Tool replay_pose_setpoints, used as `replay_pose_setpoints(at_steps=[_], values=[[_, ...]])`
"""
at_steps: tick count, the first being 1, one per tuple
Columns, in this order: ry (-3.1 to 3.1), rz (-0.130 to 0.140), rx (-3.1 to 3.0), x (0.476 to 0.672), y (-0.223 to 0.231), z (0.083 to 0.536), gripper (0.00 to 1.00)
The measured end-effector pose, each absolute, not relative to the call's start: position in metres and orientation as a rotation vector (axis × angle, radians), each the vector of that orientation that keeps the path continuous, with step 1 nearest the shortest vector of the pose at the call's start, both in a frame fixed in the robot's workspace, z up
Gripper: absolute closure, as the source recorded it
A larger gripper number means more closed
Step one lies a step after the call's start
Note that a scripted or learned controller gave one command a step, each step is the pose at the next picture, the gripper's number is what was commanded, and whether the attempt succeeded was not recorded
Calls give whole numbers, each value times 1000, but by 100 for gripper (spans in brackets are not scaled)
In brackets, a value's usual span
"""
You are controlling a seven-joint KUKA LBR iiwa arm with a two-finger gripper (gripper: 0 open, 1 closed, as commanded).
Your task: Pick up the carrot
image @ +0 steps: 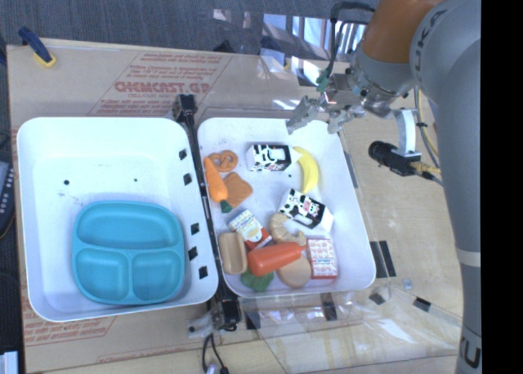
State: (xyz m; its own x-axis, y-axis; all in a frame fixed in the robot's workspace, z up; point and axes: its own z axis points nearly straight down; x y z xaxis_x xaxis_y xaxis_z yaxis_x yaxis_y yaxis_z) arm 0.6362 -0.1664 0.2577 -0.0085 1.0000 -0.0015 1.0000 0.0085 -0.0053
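Carrot (274, 258) lies across the near end of the right bin (357, 225), crowded by toy foods. End effector (320, 115) hangs over the far rim, fingers seemingly spread wide, holding nothing. Best approach: descend squarely across its orange body, avoiding neighbours.

Gripper (315, 119) open, tilted leftward

The carrot (215, 180) lies hemmed between the bin wall (198, 193) and a pretzel (223, 160), open above.
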Motion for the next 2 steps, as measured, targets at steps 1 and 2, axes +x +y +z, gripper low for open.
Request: replay_pose_setpoints(at_steps=[1,2], values=[[-2349,8,-2075,624,-74,189,0],[-2779,4,-1457,622,11,191,0]])
